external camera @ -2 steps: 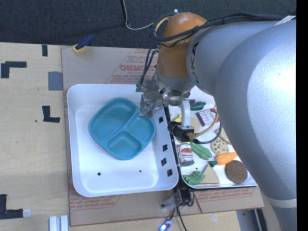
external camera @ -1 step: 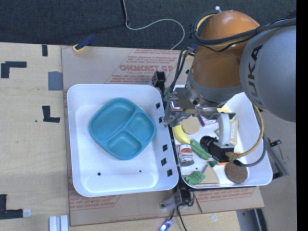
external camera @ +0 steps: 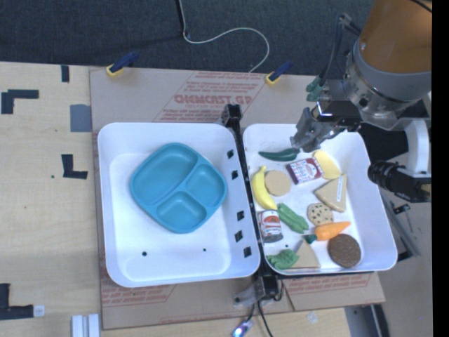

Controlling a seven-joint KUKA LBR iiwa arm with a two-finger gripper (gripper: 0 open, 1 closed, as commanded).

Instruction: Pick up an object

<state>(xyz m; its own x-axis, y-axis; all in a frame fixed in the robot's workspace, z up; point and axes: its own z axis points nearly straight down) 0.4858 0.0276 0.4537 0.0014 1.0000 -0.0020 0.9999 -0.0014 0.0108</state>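
Fingers of the grey two-finger gripper (external camera: pixel 306 140) hang just above the dark green toy chilli pepper (external camera: pixel 278 154) at the back of the right white bin (external camera: pixel 375 209); whether they're spread or pinched you can't tell. You're at the approach step, so next comes a straight descent (judging by position). One blue three-compartment plastic plate (external camera: pixel 178 187), one yellow toy banana (external camera: pixel 263 188), one orange toy carrot (external camera: pixel 330 231).

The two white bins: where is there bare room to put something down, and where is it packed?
The left bin has bare floor along its near edge and left side, around the blue divided plate. The right bin is crowded with toy food: banana, carrot, cookie. There, a bare strip runs along its right wall; the gripper hangs over its far edge.
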